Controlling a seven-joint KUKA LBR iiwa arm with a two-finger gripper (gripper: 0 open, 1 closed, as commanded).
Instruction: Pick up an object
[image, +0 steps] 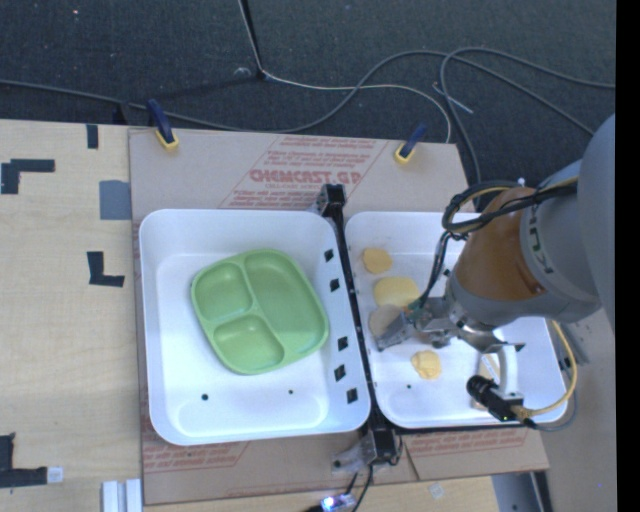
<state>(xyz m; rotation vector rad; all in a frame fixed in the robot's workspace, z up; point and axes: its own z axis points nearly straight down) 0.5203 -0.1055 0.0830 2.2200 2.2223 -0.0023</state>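
Observation:
Three small yellow pieces lie in the right bin (540, 385). One yellow piece (377, 261) is near the bin's far left corner. A larger yellow piece (396, 291) lies just in front of it. A third yellow piece (427, 365) rests nearer the front. My gripper (388, 328) hangs low over the left part of this bin, between the larger piece and the front piece, close to the divider. I see nothing held in it. The arm's orange band and grey wrist cover the bin's middle and right.
The left bin (160, 300) holds a green divided plate (260, 310), tilted toward the divider. A black divider strip (345, 300) runs between the bins. Cables loop over the dark floor behind, and two clamps pin the cardboard's far edge.

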